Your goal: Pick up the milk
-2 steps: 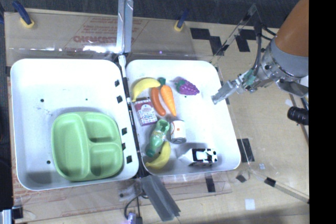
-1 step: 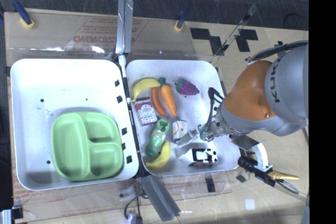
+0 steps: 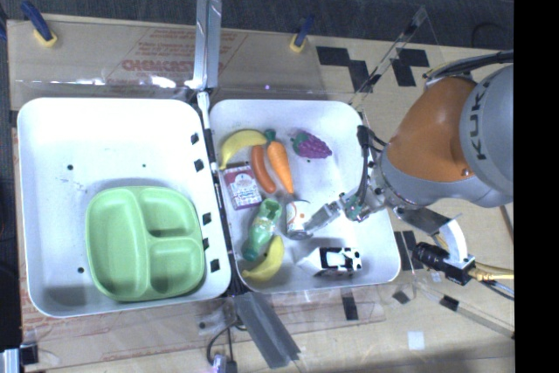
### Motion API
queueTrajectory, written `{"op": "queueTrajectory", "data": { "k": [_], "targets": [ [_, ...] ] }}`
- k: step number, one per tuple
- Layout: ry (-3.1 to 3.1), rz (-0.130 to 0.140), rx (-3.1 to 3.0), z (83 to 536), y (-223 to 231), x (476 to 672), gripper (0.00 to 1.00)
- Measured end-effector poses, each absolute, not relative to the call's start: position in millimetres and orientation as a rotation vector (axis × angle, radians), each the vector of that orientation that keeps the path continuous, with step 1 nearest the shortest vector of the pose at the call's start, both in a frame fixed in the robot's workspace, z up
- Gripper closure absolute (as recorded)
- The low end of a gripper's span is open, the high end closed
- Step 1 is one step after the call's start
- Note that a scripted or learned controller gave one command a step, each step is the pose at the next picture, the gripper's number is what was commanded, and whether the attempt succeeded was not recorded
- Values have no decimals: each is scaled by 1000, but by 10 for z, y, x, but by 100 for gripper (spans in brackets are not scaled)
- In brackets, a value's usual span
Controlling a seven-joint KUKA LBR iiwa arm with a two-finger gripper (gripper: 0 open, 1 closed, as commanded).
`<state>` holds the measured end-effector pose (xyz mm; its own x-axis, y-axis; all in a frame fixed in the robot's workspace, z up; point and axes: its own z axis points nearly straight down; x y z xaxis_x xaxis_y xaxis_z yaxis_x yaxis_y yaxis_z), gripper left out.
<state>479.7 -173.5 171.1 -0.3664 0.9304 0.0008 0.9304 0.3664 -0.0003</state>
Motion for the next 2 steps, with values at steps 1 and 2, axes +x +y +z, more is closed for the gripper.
{"op": "queueTrajectory", "data": {
  "k": [1,2],
  "targets": [
    [-2868,-1,-1278,911,-1251,4765,0],
    [-3021,0,-867,1921,-711,5029,0]
  ]
}}
